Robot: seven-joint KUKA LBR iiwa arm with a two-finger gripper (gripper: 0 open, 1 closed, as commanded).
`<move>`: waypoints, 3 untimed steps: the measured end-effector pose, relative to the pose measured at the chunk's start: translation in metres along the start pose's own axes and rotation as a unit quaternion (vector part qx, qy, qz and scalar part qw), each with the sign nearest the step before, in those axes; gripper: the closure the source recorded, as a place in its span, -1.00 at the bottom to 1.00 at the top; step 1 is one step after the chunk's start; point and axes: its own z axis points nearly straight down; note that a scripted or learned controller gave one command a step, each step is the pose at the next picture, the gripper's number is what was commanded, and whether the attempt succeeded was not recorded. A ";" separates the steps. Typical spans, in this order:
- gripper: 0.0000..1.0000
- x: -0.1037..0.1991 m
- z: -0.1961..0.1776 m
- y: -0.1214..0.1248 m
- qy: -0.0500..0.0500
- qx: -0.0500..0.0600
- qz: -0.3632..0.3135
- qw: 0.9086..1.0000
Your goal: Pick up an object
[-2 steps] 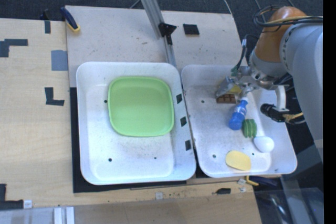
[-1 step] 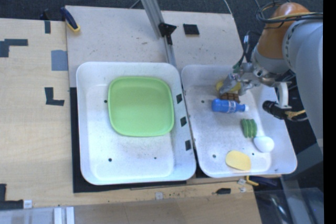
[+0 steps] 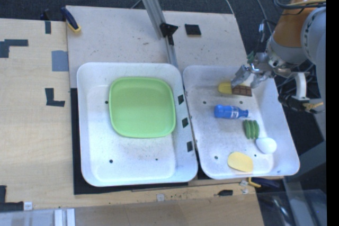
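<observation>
Overhead, the grey arm with its orange band reaches in from the right, and its two-finger tool [image 3: 247, 78] hangs low over the far end of the right-hand shallow white bin [image 3: 280, 119]. Whether the tool is spread or closed cannot be told, and nothing can be seen gripped in it. Just under its tips sits a small dark brown rectangular block [image 3: 242, 91], touching or nearly touching a small yellow wedge-shaped piece [image 3: 225, 88] on its left (the two lie so close that the seam between them is hard to read).

Nearer the middle of that bin lies a blue plastic bottle with a white cap [image 3: 230, 111], on its side, cap end toward the right. Beside it, toward the bin's right wall, is a short green ribbed vegetable-shaped toy [image 3: 251, 128], and just below that a white egg-shaped object [image 3: 266, 145]. A flat yellow oval piece [image 3: 240, 161] rests near the bin's front edge, apart from the egg.

The left-hand shallow white bin [image 3: 92, 114] holds a light green square plate with rounded corners [image 3: 142, 107], lying flat toward its far side. Both bins sit side by side on the pale wooden counter [image 3: 32, 124].
</observation>
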 end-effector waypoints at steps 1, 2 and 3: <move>1.00 -0.005 -0.050 0.009 0.000 0.000 0.000 1.000; 1.00 -0.005 -0.096 0.010 0.000 0.000 0.000 1.000; 1.00 0.052 -0.083 0.011 0.001 0.002 -0.002 1.000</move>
